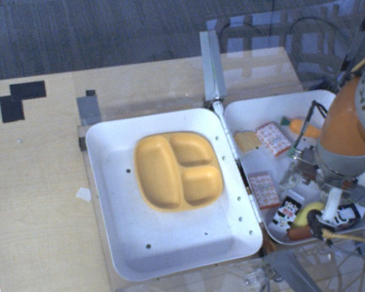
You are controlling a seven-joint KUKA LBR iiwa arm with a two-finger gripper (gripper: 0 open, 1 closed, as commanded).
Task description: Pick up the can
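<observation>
1. A pale wooden bench filled the scene, with two shallow white bins set side by side on it.
2. The left bin held a yellow divided tray near its middle, with bare white floor open all round it.
3. The grey arm, with its orange band, reached in from the right and covered much of the right bin.
4. The gripper hung low over the right bin's crowded middle; whether its jaws were open or closed could not be told.
5. Small packets lay at the right bin's far and left sides: a red-patterned packet and a flat printed card.
6. A small black-and-white item, a yellow item and a red item crowded the near edge.
7. No can could be picked out for certain.
</observation>
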